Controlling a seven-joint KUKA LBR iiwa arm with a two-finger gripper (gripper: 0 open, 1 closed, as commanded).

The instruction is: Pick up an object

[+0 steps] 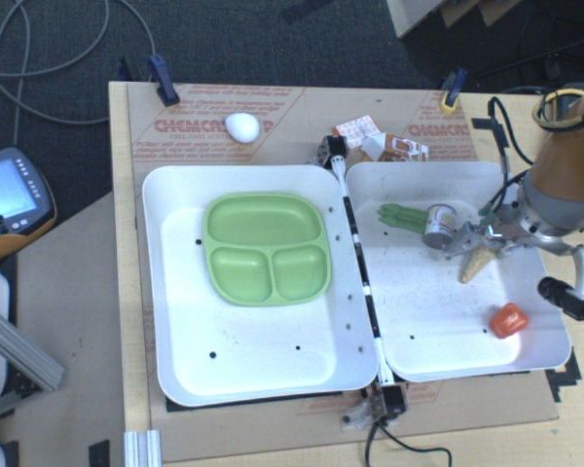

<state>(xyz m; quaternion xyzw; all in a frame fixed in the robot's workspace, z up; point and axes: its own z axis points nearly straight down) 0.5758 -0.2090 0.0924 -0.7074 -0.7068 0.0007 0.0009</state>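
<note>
The right bin (419, 343) holds a green leafy piece (401, 217), a small silver can (438, 228) lying on its side, a tan cone (475, 263) and an orange-red piece (508, 321) near the front right corner. My gripper (464, 242) reaches in from the right and sits low in this bin. Its tip is right beside the can and just above the cone's wide end. From this angle I cannot make out whether anything is between its tips.
A green divided plate (268, 248) lies in the left bin (175, 339). On the bench behind the bins are a white egg-shaped thing (241, 126) and crumpled wrappers (382, 143). Blue clamps (162, 78) hold the bench's back edge. Cables run near the right bin's far right.
</note>
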